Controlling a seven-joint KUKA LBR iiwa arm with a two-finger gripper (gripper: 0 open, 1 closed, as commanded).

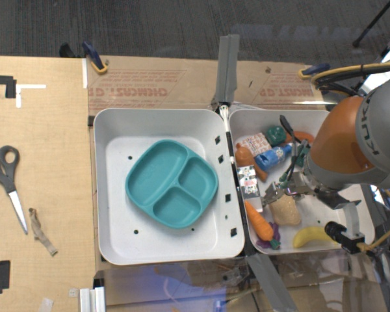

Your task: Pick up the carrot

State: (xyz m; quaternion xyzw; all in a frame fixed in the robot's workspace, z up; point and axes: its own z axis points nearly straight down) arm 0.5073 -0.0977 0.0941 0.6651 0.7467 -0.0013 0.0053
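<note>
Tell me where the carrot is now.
The carrot lies in the right bin, along its left wall near the front, just left of the gripper.

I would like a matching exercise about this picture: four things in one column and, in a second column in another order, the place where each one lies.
Things:
1. carrot
2. teal divided plate
3. scissors
4. banana

Places:
A. on the bench, left of both bins
B. in the left bin
C. near the front left corner of the right bin, beside the divider
D. along the front edge of the right bin, below the arm

Pairs: 1-C, 2-B, 3-A, 4-D
</note>
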